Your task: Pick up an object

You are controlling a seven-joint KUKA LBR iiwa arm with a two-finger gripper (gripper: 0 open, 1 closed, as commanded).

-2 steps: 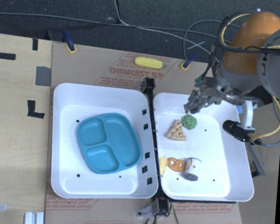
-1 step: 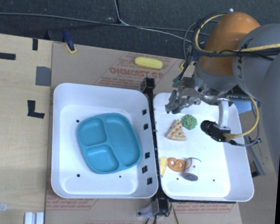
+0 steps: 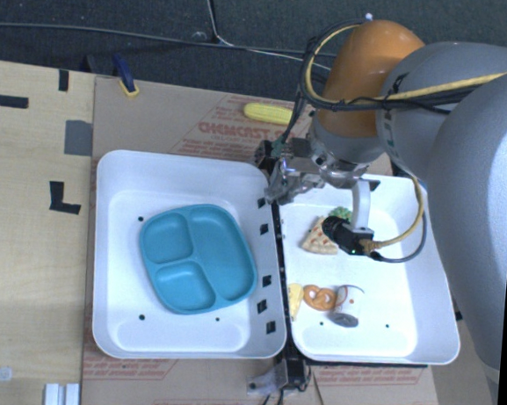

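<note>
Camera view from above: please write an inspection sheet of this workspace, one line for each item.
Surface: wooden bench with a cardboard sheet under two white bins.
Job's things: left bin holds a blue divided plate; right bin holds a waffle-like wedge, a green piece, a pretzel, a yellow piece and a grey disc.
Clutter: yellow corn-like toy on the cardboard behind the bins.
Gripper: gripper low over the divider between the bins; finger state cannot be told.
Cables: yellow cable along the arm; black cable on the dark floor.
Surroundings: black tape marks on the bench.
</note>
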